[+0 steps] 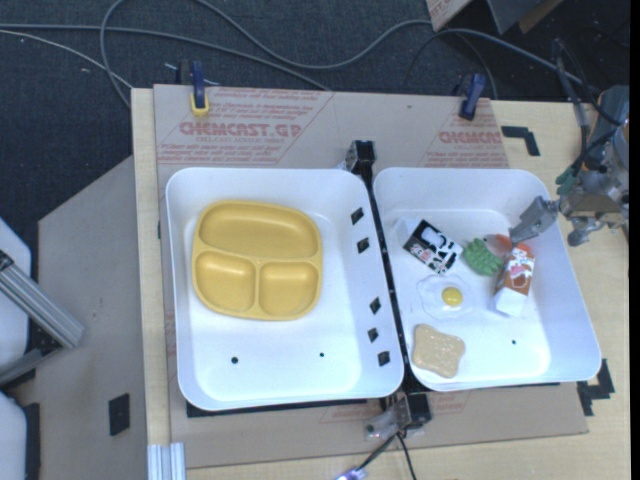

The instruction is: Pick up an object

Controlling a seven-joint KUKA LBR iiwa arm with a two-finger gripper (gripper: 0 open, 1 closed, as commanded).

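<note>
Nearest the camera, at the bottom of the frame, a tan slice of toy toast lay flat near the lower left corner of the right-hand shallow white plastic bin. Just above it sat a toy fried egg, white with a round yellow yolk. To the right of the egg, a small white bottle with a red and orange label lay tilted, its lower end pointing toward the bottom of the frame. At its upper left, touching or nearly so, was a green bumpy toy vegetable with a red spot on top. Left of that, a small black and white printed card or packet lay at a slant.

In the left half of the frame, the second shallow white plastic bin held a yellow plastic plate with three compartments, set in the bin's upper left part. A row of small black marks ran down the divide between the two bins.

Farther back, at the right edge of the frame, the grey gripper reached over the right bin's upper right part, its tip just above the bottle and the green vegetable. Whether it was spread or closed could not be told, and nothing could be seen in its grasp.

At the top, blue clamps pinned a brown printed cardboard sheet to the bench.
</note>
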